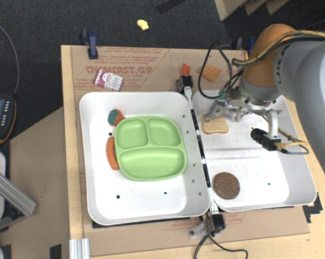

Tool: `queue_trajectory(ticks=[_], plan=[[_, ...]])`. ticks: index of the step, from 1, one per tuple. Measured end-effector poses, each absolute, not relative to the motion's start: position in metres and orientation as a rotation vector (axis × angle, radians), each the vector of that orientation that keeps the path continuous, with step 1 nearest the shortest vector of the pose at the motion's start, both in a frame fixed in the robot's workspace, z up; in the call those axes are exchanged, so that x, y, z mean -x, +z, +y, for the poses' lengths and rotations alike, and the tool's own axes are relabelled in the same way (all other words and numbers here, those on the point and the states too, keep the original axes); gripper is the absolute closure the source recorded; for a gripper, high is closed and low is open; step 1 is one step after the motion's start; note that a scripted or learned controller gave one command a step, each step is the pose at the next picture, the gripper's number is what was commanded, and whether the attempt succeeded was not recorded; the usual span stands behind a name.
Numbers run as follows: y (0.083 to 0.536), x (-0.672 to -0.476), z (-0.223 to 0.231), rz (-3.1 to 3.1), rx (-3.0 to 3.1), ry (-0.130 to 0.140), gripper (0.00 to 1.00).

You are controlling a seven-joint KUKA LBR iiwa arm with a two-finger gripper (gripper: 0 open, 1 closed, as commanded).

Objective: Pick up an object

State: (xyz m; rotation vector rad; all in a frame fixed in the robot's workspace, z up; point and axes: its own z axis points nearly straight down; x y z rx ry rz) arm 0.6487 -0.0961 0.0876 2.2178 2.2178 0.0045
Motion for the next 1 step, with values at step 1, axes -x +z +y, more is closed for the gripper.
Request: queue_trajectory(ticks=[1], plan=[[0.0866,-0.6682,-0.0974,2.222,-2.217,0.004,0.0]])
